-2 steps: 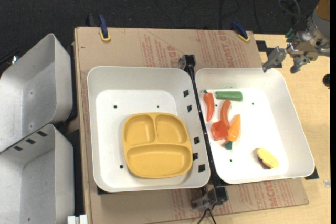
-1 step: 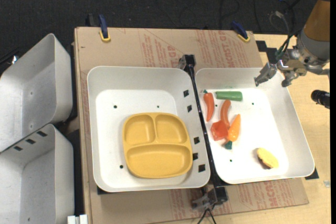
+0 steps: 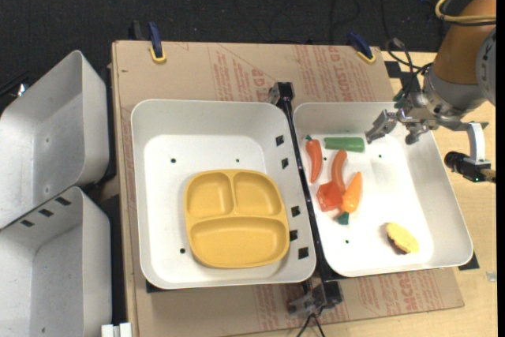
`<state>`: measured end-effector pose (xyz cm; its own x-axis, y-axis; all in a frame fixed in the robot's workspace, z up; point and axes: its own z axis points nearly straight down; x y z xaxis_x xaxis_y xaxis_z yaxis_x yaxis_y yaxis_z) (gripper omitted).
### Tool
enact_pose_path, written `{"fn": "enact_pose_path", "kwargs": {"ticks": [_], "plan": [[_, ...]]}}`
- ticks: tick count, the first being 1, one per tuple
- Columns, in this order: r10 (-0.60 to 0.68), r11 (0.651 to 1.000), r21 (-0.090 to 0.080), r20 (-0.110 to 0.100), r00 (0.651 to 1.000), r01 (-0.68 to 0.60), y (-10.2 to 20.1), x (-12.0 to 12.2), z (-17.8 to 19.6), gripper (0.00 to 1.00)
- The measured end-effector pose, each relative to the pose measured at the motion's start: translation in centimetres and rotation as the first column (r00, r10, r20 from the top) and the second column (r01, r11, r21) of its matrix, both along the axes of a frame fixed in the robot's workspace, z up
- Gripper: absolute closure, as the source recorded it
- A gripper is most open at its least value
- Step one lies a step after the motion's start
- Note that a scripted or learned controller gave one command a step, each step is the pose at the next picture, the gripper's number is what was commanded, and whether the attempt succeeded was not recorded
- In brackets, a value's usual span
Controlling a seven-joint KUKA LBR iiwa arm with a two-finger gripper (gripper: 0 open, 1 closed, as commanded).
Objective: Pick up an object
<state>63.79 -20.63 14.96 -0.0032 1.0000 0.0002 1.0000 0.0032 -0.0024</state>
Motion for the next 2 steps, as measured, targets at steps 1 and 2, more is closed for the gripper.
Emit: {"fn": "enact_pose_path", "kwargs": {"ticks": [1,2], "plan": [[0.0,1.0,0.0,0.0,1.0,0.0,0.1,0.0,-5.3,0.0],[0.001,1.0,-0.002,0.006,1.0,-0.001,0.1,0.1,-3.9,1.0]]}}
